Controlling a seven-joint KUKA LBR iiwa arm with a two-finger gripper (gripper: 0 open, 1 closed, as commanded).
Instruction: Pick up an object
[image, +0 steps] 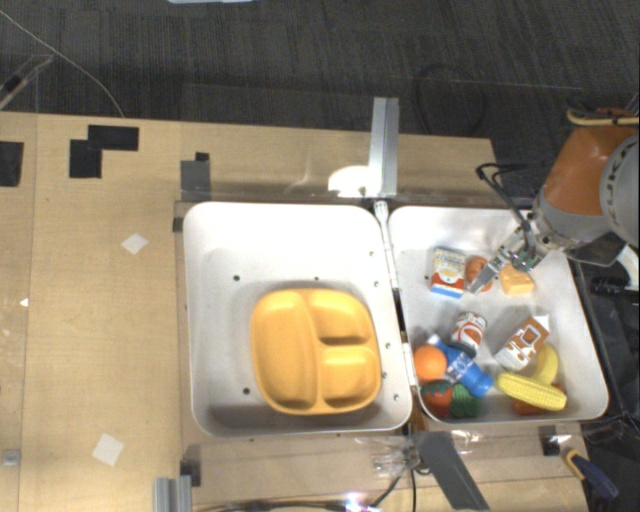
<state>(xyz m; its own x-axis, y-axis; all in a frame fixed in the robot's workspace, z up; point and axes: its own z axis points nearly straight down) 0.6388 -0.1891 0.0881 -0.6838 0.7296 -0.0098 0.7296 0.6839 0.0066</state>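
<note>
Two white bins sit side by side on the bench; the left bin carries a yellow divided tray, and the right bin carries the loose objects. The gripper is low in the upper part of the right bin, with its tips between a small orange piece on one side and a pale yellow block on the other; a small carton lies just beside the orange piece. How far the claw stands apart cannot be told from this view, nor whether anything is caught in it. The pale yellow block, the likeliest target, rests on the bin floor near the back wall, touching or very nearly touching the tool. It is judged light, stiff and smooth-sided, likely to skate on the slick floor if nudged; a grasp across its two flat opposite faces, taken low, would suit. Further forward lie a can, a second carton, a corn cob, a banana and an orange ball, well apart from the tool.
</note>
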